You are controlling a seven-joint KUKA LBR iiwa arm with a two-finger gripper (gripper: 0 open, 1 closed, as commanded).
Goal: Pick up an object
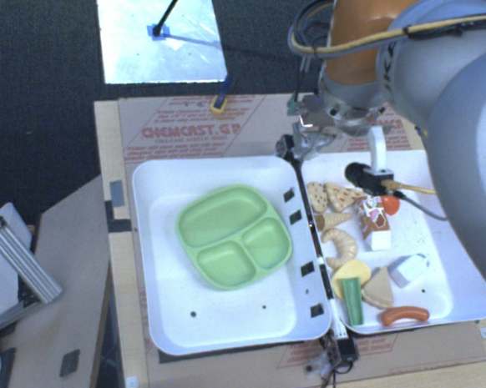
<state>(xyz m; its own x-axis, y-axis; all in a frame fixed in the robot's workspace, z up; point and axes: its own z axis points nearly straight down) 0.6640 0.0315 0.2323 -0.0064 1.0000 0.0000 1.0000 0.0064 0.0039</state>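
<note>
The jaws hang over the far end of the wall where the two bins meet, just above the rim; the wrist and cables hide them, so whether they are open or closed cannot be told. The arm (436, 90) covers the far right corner of the view.

The nearest pieces to the jaws are two tan crackers (327, 196), lying at the far left of the right bin (449, 256). Just beside them stand a red and white carton (376, 224) and a small red tomato (390, 205). An ice-cream cone (332, 220) and a croissant (342, 241) lie below the crackers, close to the dividing wall. Nearer the camera are a yellow disc (353, 271), a green cylinder (352, 300), a tan bread wedge (378, 289), a pale grey block (409, 269) and a sausage (405, 314) at the near rim. These pieces crowd the bin's left half and near end; the floor along its right side is bare.

The left bin (173, 312) holds a green divided tray (234, 236), set at a slant near the middle, with bare white floor all around it, widest at the near side. Both bins rest on a printed cardboard sheet (188, 130) on the desk (73, 269).
</note>
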